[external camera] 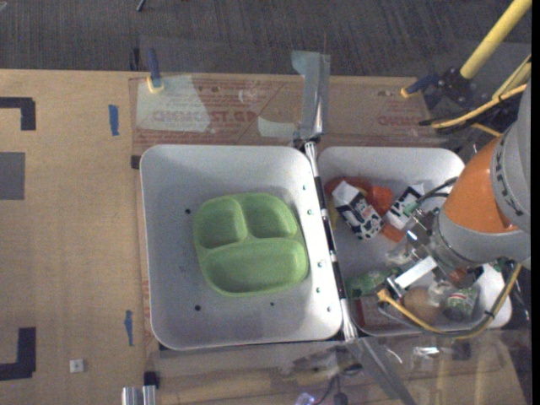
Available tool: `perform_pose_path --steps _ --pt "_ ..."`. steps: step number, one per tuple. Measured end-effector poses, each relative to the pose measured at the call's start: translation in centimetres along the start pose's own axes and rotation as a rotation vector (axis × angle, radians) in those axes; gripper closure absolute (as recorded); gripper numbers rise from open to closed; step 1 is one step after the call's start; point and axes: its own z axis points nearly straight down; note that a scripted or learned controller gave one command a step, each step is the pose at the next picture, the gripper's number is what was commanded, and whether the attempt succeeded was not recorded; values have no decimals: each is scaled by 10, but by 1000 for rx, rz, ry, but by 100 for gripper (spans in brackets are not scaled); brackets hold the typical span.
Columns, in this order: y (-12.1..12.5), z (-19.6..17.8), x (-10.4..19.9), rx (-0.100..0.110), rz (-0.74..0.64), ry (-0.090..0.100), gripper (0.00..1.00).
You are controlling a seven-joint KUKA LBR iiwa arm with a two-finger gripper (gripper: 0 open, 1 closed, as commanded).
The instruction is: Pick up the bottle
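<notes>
Seemingly bottle lies along right bin front wall.

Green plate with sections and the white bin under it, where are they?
Green divided plastic plate (pixel 250 245): camera view, its middle.
Left shallow white bin (pixel 169 226): camera view, bare floor left of plate.

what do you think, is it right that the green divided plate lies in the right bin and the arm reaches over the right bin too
Not quite: the camera view shows the green divided plate in the left bin. The arm does reach over the right bin.
</notes>
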Motion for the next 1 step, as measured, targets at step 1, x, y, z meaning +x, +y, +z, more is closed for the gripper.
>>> perform_pose_path --steps 1 --pt "62 -27 -47 -3 66 0 0"
